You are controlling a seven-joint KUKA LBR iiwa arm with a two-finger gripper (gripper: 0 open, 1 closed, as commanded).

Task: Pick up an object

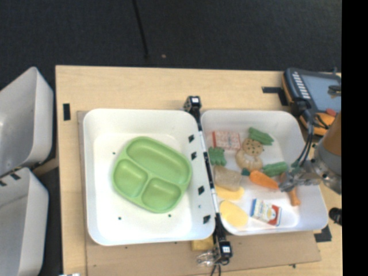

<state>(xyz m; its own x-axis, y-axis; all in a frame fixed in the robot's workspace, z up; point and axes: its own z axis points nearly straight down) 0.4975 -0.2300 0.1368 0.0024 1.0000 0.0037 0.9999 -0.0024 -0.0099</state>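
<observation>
The right bin (pixel 287 119) holds several toy foods. Among them are an orange carrot (pixel 263 180), a round cookie (pixel 252 148), a red-and-white box (pixel 226 140), green pieces (pixel 260 135) (pixel 217 156) (pixel 276 168), a beige slab (pixel 228 180), a yellow lemon shape (pixel 234 214) and a white packet with red and blue (pixel 265 211). My gripper (pixel 292 181) is low over the bin's right side, just right of the carrot's tip. A small orange piece (pixel 294 198) lies right below it. The dark gripper parts blur together there.
The left bin (pixel 98 131) holds a green divided plate (pixel 151 174). A dark device (pixel 303 86) with cables sits on the bench at the far right, behind the right bin. White tubs (pixel 23 119) stand off the bench's left side.
</observation>
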